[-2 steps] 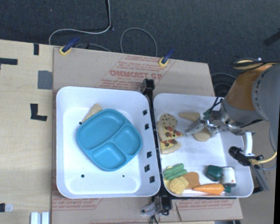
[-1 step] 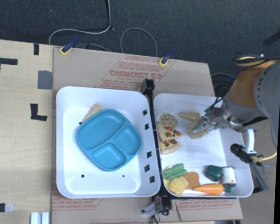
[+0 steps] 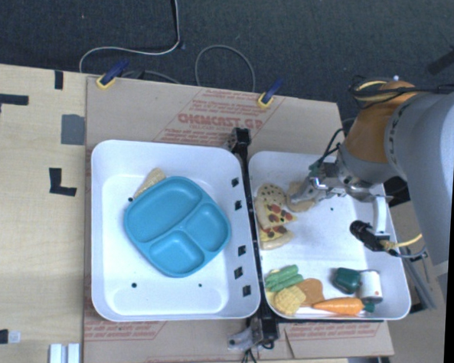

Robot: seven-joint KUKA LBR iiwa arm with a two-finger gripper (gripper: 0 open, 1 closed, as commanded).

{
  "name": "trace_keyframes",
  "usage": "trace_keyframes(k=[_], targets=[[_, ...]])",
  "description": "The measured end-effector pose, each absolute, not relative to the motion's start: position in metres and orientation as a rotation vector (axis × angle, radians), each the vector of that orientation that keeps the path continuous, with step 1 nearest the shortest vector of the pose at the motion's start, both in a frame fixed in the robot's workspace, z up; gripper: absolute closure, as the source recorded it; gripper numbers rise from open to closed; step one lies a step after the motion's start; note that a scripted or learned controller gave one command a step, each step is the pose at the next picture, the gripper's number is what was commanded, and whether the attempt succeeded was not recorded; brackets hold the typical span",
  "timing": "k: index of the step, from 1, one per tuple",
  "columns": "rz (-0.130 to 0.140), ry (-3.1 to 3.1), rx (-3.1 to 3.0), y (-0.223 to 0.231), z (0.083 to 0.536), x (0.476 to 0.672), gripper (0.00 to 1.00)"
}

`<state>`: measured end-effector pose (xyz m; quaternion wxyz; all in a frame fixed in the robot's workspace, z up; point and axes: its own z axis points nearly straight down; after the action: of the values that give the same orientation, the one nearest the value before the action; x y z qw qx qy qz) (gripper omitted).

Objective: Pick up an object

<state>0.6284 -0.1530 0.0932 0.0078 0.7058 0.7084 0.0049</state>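
Two shallow white bins sit side by side on the desk (image 3: 26, 203), resting on a sheet of cardboard (image 3: 208, 114). The left bin (image 3: 102, 284) holds a blue divided plate (image 3: 178, 224) lying flat near its centre, with a tan flat item (image 3: 150, 181) partly hidden under the plate's upper-left edge. The right bin (image 3: 327, 237) holds several toy foods. A pizza slice (image 3: 273, 216) lies beside the divider, in the bin's upper-left part. Along the bin's lower edge lie a green bean pod (image 3: 282, 279), a yellow corn piece (image 3: 289, 300), an orange round slice (image 3: 310, 289), a carrot (image 3: 340, 305), a dark green piece (image 3: 347, 280) and a white roll (image 3: 372, 284). The arm (image 3: 413, 150) reaches in from the right, with its orange band above the wrist. The end effector (image 3: 307, 191) hangs over the upper part of the right bin, just right of the pizza slice. A tan object (image 3: 301, 201) lies at its tip; whether the fingers grip it, or how far they are spread, cannot be told.
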Motion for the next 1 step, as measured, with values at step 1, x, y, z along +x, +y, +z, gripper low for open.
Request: trace_keyframes(k=[1], targets=[[-0.002, 2.220, 2.223, -0.1450, 0.1317, 0.5537, 1.00]])
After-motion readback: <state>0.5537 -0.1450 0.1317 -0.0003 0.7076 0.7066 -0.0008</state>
